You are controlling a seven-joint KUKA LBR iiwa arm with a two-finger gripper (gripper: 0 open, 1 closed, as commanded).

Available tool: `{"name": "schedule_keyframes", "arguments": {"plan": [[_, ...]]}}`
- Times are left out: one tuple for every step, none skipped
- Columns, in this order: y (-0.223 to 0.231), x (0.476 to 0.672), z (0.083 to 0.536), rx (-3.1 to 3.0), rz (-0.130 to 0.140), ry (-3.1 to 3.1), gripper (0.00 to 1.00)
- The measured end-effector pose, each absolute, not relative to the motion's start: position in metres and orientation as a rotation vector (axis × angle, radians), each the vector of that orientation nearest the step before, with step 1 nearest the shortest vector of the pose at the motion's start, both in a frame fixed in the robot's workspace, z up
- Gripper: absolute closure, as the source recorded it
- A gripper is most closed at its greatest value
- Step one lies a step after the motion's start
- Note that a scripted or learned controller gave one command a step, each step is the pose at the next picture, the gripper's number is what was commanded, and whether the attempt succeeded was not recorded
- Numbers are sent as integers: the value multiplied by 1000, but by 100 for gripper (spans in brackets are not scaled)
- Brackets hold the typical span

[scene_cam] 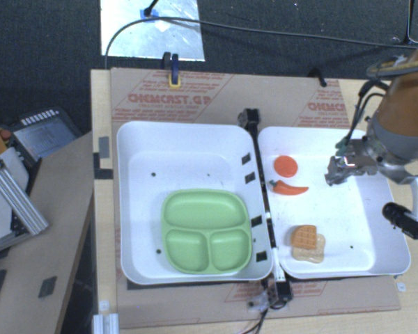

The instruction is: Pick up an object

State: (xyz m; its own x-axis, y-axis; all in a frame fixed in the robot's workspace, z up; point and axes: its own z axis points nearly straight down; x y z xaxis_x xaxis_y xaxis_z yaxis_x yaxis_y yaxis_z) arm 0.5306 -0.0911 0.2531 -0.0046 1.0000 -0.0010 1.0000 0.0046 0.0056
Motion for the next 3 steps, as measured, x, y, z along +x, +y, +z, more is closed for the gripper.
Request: {"name": "schedule_keyframes", "arguments": {"plan": [[-42, 534, 247, 2211, 4, 2230, 100], [8, 547, 252, 2210, 6, 2230, 100], [66, 564, 251, 2210, 6, 2232, 100]]}}
